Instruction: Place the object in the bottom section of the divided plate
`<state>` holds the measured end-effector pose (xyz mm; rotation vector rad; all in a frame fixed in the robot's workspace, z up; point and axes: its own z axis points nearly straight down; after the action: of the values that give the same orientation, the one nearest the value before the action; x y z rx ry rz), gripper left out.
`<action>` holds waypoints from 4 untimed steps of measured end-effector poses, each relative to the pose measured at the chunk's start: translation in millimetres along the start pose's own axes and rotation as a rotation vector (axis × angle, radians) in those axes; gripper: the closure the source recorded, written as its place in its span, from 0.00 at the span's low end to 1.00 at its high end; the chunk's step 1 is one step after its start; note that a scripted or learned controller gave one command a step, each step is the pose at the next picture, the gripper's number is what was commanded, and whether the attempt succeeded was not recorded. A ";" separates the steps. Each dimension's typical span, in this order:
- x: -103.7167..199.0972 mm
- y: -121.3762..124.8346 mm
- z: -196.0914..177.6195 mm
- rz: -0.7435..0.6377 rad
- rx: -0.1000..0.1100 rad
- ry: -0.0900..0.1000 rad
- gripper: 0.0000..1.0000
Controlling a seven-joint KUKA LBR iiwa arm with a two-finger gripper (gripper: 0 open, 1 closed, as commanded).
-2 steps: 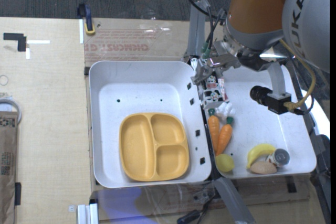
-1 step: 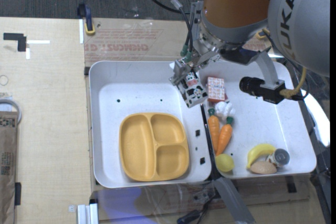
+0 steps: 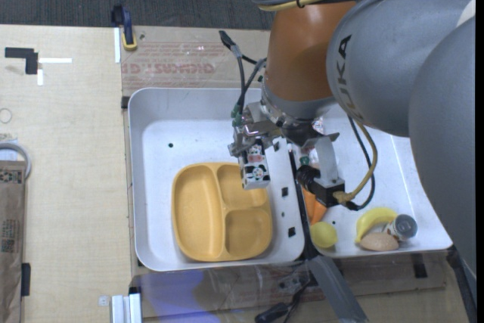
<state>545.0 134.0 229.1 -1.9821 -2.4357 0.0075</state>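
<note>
While the gripper [image 3: 255, 166] hangs over the upper right section of the yellow divided plate [image 3: 198, 212] in the left bin [image 3: 147, 163], a lemon [image 3: 324, 234], banana [image 3: 376, 221] and other objects lie in the right bin [image 3: 423, 227].

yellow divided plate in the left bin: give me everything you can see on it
The yellow divided plastic plate is a rounded rectangle with raised ridges splitting it into three sections: one long section on its left, two smaller ones stacked on its right. It lies flat on the floor of the left white bin, toward that bin's lower right. All visible sections hold nothing. The arm's gripper hangs over its upper right section, hiding part of that rim.
</note>
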 end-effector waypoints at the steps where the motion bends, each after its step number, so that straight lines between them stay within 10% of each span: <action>1: 65.3 -25.6 82.6 -0.083 0.002 0.000 1.00; 3: 80.5 -33.6 111.0 -0.084 0.003 0.000 1.00; 4: 36.7 70.9 123.4 0.130 -0.017 0.014 1.00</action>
<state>606.4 184.0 105.3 -2.1363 -2.3018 -0.0266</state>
